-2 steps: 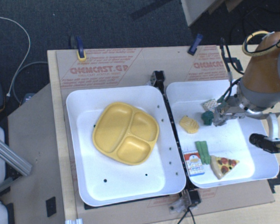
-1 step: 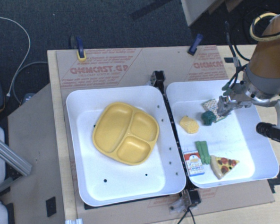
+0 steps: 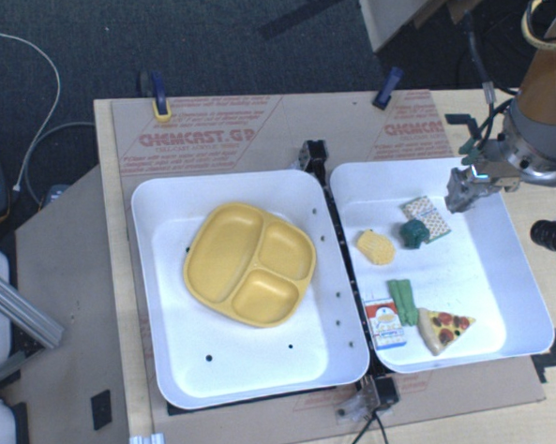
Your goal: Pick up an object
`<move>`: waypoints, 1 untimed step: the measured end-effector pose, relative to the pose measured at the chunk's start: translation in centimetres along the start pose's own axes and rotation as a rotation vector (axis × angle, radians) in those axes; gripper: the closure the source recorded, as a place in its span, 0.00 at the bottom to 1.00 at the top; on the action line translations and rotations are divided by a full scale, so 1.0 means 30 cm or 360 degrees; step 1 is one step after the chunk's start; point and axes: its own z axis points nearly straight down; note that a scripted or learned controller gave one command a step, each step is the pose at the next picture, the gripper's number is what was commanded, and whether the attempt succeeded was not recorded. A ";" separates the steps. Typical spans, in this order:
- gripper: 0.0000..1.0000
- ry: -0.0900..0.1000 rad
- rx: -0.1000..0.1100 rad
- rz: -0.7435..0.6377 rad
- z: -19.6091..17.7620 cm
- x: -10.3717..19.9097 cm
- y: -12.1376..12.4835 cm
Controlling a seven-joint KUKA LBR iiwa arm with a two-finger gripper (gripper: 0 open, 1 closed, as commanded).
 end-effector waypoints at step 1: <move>1.00 0.0002 0.0007 -0.0004 0.000 0.165 0.055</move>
